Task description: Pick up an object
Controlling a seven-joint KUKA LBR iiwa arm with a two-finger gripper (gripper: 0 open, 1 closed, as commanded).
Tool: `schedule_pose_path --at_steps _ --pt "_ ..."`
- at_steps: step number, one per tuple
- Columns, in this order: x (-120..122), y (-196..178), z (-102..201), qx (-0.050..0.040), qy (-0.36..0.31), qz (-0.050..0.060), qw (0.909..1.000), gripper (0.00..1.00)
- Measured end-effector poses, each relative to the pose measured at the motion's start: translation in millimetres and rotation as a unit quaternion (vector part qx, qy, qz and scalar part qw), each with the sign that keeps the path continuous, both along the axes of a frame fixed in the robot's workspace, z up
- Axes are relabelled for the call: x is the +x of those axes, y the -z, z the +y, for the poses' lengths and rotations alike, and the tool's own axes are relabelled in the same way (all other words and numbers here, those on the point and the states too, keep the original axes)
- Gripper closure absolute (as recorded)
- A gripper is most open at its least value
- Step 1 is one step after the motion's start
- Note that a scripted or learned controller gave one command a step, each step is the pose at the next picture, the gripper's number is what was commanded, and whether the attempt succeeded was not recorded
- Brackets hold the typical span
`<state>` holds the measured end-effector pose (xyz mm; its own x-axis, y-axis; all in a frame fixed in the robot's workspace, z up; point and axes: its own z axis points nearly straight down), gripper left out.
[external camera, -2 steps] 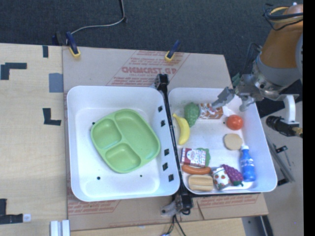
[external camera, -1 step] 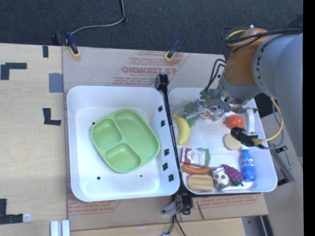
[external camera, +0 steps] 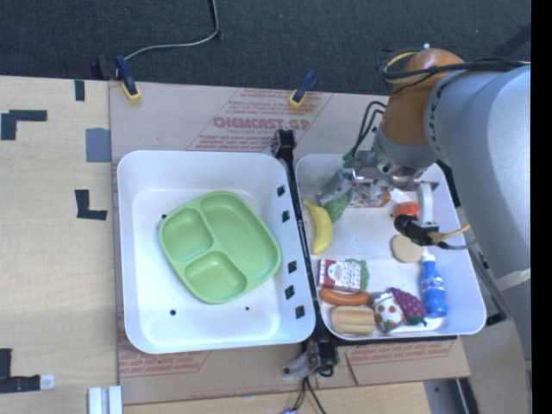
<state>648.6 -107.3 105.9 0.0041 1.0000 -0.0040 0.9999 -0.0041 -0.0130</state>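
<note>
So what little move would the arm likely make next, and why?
Probably a short drop straight down. The hand sits at the far end of the right white bin, above a green leafy toy vegetable lying beside the yellow toy banana. I can't tell whether anything is gripped yet, so lowering onto the vegetable seems sensible.

From my seat the arm (external camera: pixel 483 145) ran off the right edge, so I could not follow it past its wide grey body. Its wrist covered the far corner of the right bin (external camera: pixel 470 313), and whatever lay beneath the gripper (external camera: pixel 366 184) was hidden. I could not tell how the fingers stood. A green item (external camera: pixel 336 203) beside the banana (external camera: pixel 320 227) was half covered, and the small toy (external camera: pixel 390 310) near the blue bottle (external camera: pixel 433 290) was too small to identify.
</note>
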Motion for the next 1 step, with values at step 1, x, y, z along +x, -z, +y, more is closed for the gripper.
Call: schedule_pose_path --at_steps 1 --pt "4.6 1.6 -3.1 0.0016 0.000 0.004 1.0000 0.00"
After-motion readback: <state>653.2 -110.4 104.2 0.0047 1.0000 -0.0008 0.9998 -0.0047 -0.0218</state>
